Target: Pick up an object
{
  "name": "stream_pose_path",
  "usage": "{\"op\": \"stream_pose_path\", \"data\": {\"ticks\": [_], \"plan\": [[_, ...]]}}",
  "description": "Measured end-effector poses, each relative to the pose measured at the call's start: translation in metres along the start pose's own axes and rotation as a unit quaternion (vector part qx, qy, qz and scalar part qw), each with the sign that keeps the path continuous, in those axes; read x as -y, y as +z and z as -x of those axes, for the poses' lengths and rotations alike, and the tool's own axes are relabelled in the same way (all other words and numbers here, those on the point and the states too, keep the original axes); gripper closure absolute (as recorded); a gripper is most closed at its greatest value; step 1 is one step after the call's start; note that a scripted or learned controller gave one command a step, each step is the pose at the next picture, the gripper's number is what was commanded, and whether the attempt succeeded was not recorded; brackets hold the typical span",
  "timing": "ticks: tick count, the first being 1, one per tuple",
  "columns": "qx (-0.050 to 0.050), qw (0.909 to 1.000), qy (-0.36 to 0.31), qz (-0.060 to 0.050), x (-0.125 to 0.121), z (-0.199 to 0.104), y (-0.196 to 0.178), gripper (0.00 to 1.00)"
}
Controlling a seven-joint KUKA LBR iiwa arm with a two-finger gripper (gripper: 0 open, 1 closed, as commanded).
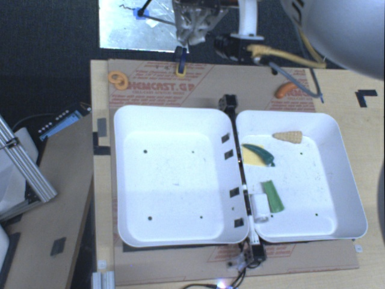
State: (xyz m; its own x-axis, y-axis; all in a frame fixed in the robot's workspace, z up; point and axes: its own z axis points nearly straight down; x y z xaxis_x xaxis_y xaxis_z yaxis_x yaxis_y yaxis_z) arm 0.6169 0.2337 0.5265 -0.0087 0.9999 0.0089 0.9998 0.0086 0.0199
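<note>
The gripper is hanging past the surface's far edge; I cannot tell its state. "HEMCAST" lettering is showing there. The right bin is holding a green block centrally.

Arm enters from upper right, large grey body close to camera. Gripper raised high, pointing down; finger state unclear.
</note>
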Motion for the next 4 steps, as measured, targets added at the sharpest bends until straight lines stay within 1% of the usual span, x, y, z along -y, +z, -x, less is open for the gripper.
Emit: {"op": "stream_pose_path", "data": {"ticks": [1,2,3,4], "plan": [[0.003,0.9999,0.0,-0.01,0.105,0.005,-0.012,1.0],[0.004,0.9999,0.006,-0.009,0.132,0.076,-0.013,1.0],[0.005,0.9999,0.009,-0.008,0.131,0.169,-0.013,1.0],[0.005,0.9999,0.008,-0.008,0.132,0.252,-0.014,1.0]]}}
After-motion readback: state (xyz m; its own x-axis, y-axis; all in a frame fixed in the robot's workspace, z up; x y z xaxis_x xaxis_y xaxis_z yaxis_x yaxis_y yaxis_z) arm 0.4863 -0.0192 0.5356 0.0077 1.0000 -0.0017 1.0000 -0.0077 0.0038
